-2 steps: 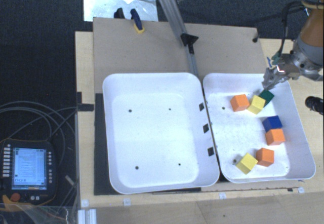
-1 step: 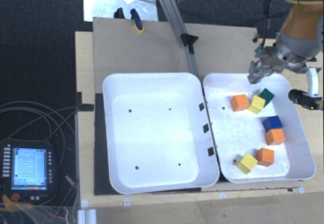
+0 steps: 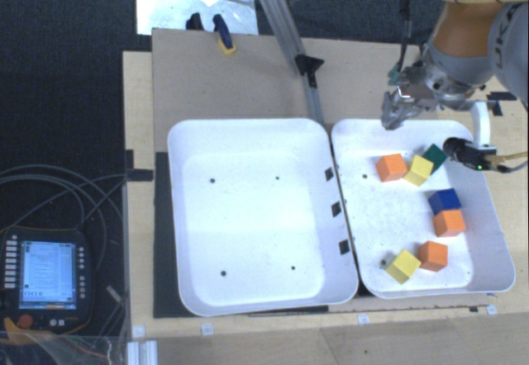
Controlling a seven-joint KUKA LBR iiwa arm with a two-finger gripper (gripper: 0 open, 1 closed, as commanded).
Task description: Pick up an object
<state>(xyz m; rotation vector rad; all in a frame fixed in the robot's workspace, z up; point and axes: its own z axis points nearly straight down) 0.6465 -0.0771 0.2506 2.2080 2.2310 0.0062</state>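
Observation:
The right bin (image 3: 488, 272) holds several small blocks. An orange block (image 3: 392, 167) lies beside a yellow block (image 3: 421, 169) and a dark green block (image 3: 436, 156) near the bin's far end. A blue block (image 3: 444, 200) sits against an orange block (image 3: 449, 223). Nearer the front lie another orange block (image 3: 432, 255) and a yellow block (image 3: 404, 265). My gripper (image 3: 397, 116) hangs over the far edge of the right bin, just beyond the first orange block, with nothing seen between its fingers.
The left bin (image 3: 186, 190) stands beside the right one. A grey pole (image 3: 281, 16) slants across the back of the bench, with a yellow-handled clamp (image 3: 223, 35) near it. A teach pendant (image 3: 45, 277) and cables lie at the lower left.

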